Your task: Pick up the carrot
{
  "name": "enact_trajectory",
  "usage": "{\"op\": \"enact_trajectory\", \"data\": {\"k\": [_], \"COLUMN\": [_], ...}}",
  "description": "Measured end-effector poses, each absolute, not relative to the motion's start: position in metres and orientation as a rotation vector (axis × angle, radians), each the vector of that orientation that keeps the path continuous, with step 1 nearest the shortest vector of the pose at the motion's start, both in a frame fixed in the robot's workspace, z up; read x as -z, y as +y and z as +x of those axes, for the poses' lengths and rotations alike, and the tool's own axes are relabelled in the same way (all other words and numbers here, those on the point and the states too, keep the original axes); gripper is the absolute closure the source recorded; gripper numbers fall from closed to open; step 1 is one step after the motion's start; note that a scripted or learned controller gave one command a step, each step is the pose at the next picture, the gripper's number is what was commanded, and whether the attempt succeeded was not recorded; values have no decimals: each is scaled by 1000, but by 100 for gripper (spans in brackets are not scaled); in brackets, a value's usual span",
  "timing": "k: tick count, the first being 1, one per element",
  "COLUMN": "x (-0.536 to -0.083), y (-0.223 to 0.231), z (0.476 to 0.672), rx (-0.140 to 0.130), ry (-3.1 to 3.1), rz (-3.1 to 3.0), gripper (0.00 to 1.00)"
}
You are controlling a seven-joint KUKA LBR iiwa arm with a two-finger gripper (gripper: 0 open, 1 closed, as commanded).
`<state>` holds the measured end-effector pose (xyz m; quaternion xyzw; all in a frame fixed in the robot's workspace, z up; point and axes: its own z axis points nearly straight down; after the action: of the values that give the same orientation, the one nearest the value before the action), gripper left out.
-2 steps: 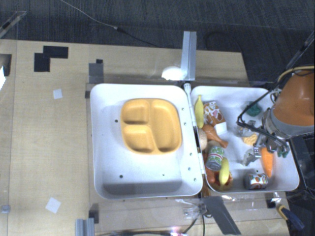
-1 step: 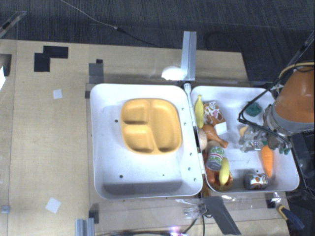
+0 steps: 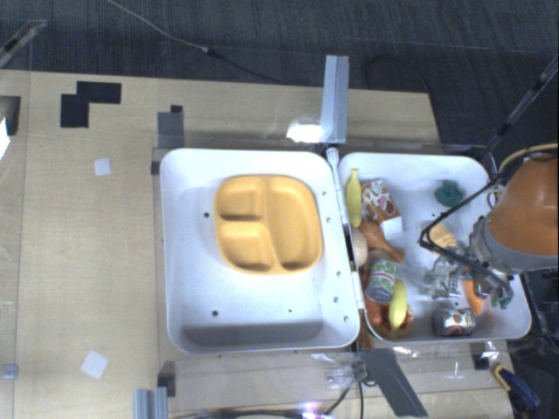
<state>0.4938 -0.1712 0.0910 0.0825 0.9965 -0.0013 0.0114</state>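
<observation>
Camera view: gripper (image 3: 463,288) low in right bin (image 3: 419,166), by carrot.
Carrot (image 3: 474,293) right against gripper tip, orange partly hidden; can (image 3: 452,322) just below. Grip state can't tell.

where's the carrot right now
The carrot lies in the right bin, near its lower right corner, directly under the gripper and just above a small can.
</observation>
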Motion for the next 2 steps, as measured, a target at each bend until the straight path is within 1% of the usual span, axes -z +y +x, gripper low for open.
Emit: {"op": "enact_trajectory", "data": {"k": [1, 2], "x": [-172, -184], "y": [-161, -89], "z": [490, 490], "rx": [0, -1], "ry": [3058, 3129], "rz": [659, 136], "gripper": [100, 100]}}
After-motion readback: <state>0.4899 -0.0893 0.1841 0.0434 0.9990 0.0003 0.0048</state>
